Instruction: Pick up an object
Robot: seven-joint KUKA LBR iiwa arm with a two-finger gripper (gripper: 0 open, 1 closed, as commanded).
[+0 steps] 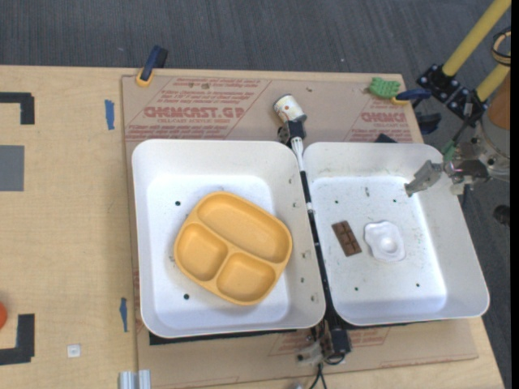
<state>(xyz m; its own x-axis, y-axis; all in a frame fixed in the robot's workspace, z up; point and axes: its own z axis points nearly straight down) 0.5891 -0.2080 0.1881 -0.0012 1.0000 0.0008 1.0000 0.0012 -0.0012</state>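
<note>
A yellow divided plate point(233, 247) lies in the left bin point(154, 177). In the right bin point(454, 274) a small brown chocolate-bar piece point(346, 237) lies beside a white rounded object point(383, 241). My gripper point(435, 188) hangs over the right bin's upper right corner, above and to the right of the white object. It is open, with one grey finger point(422, 177) slanting down to the left, and nothing sits between the fingers.
Both bins rest on a cardboard sheet point(203, 108) on a wooden bench. A white-capped fitting point(287, 110) stands at the far end of the seam between the bins. A green clamp point(383, 87) and a blue-yellow clamp point(152, 64) hold the sheet's far corners.
</note>
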